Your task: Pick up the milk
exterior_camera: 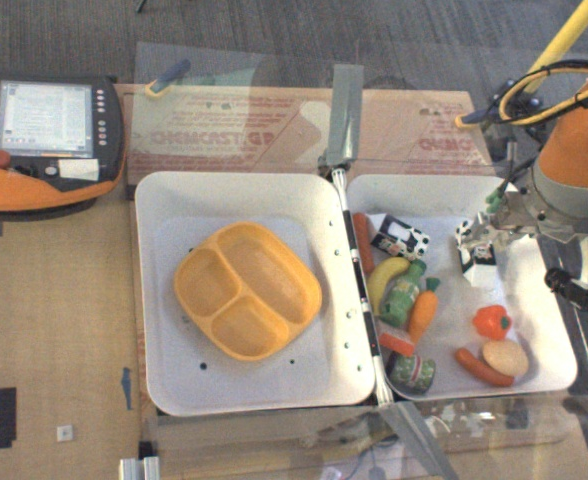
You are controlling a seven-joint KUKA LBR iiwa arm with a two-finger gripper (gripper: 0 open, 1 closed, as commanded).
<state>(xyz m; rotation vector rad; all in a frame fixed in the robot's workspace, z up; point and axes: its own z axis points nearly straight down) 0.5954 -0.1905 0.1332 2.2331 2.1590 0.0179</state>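
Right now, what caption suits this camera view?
End effector hovers near a black-and-white milk carton among toy foods in the right bin.

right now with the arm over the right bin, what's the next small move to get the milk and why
Probably slide the gripper toward the view's left until it is above the milk. The black-and-white carton lies near the divider, just beyond the banana, while the gripper sits off to its right, apart from it.
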